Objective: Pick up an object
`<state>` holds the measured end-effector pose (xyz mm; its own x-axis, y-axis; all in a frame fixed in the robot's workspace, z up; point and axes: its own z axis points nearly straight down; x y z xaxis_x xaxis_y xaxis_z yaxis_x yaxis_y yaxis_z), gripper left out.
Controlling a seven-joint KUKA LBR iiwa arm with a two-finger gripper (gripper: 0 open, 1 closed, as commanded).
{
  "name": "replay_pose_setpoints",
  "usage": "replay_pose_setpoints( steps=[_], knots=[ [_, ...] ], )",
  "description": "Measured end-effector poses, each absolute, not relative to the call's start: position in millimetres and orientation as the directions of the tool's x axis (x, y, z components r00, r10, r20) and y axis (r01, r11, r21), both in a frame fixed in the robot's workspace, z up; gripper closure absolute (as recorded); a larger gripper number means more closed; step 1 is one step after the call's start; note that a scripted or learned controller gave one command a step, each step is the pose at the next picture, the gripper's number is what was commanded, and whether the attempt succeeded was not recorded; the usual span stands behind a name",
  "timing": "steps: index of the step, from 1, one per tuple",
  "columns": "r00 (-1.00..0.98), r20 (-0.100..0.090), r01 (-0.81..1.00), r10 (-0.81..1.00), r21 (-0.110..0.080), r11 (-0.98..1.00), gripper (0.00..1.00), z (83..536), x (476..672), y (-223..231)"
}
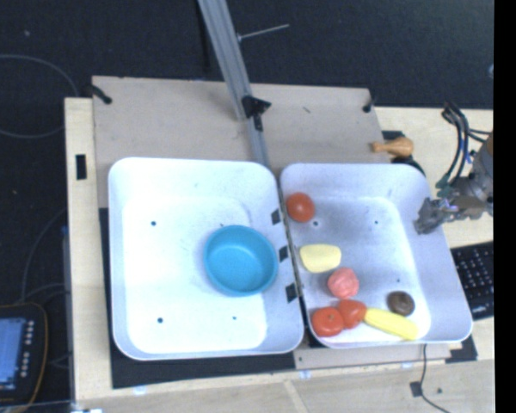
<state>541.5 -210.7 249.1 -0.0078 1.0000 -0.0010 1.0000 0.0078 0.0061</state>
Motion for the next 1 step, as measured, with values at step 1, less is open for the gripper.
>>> replay_pose_setpoints(
  steps=[1],
  knots=[
    [-0.01,0.003,1.0,1.0,0.001,0.01,1.0,251.9,547.0,-153.9]
  ],
)
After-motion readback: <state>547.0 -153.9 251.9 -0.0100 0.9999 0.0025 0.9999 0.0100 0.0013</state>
